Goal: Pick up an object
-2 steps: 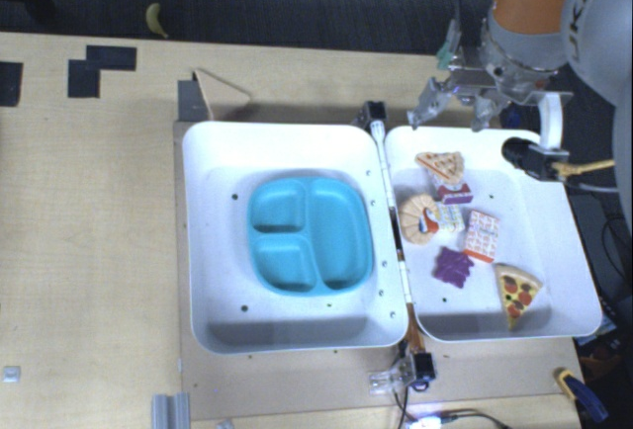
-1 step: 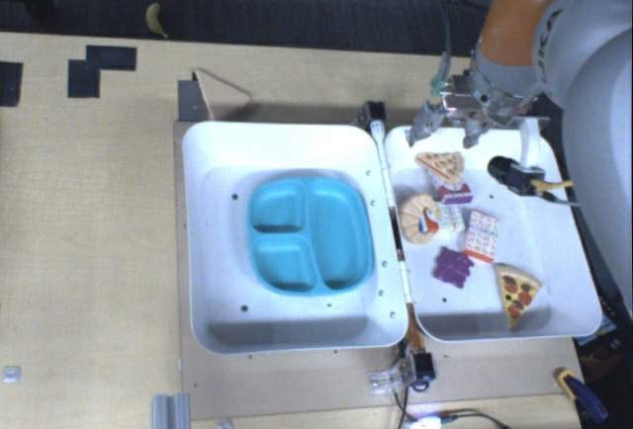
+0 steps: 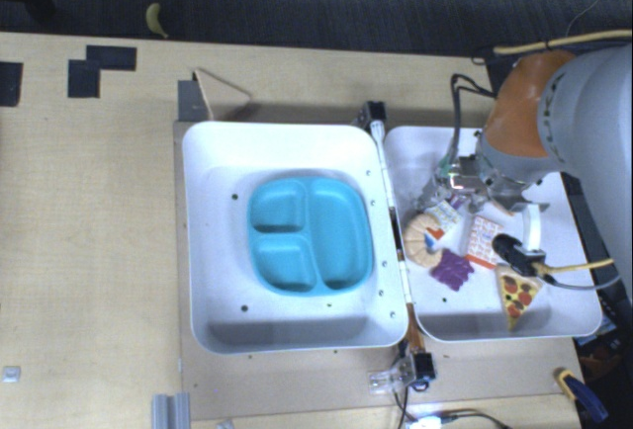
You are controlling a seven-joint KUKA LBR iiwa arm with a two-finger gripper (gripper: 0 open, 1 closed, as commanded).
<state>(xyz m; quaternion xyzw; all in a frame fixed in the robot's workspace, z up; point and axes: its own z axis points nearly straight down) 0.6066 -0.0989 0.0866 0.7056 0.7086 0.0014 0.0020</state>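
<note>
Because the small toys all lie in the right bin [image 3: 559, 326], the gripper [image 3: 453, 182] hangs low there; whether its jaws are spread I cannot tell. Round cookie [image 3: 426, 238] sits just below them, purple piece [image 3: 452, 270] beyond, pizza slice [image 3: 516, 295] farther off
</note>
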